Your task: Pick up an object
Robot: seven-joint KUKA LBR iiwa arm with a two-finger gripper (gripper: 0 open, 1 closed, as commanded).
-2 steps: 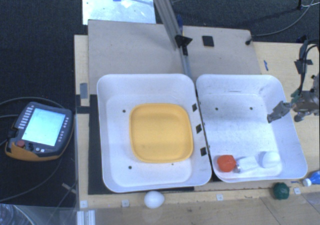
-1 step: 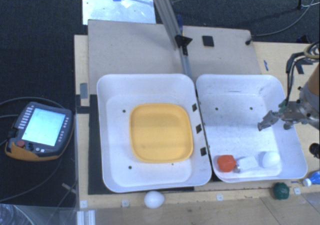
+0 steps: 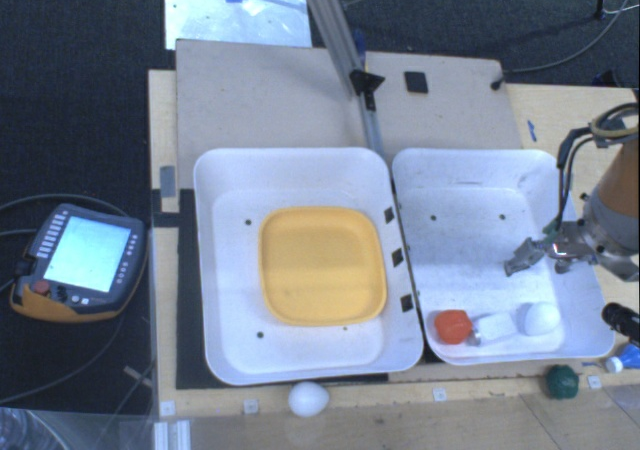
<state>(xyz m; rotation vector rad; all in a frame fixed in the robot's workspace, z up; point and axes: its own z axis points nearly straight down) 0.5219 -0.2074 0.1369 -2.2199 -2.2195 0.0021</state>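
My gripper (image 3: 538, 254) hangs over the right side of the right bin (image 3: 470, 193), with nothing visibly in it. Below it, along the bin's front wall, three things lie in a row. They are a red rounded object (image 3: 452, 326), a small white cylinder-like piece (image 3: 495, 326) and a white ball (image 3: 541, 318). The white ball lies closest to the gripper, a little below it and apart from it. In the left bin (image 3: 225, 238) lies a square yellow plate (image 3: 322, 264).
A white egg-shaped object (image 3: 308, 399) rests on the bench in front of the left bin. A green ball (image 3: 562, 381) and a small blue item (image 3: 620, 362) lie off the right bin's front corner. A teach pendant (image 3: 75, 260) lies far left. A slanted metal rod (image 3: 335, 18) ends behind the bins.
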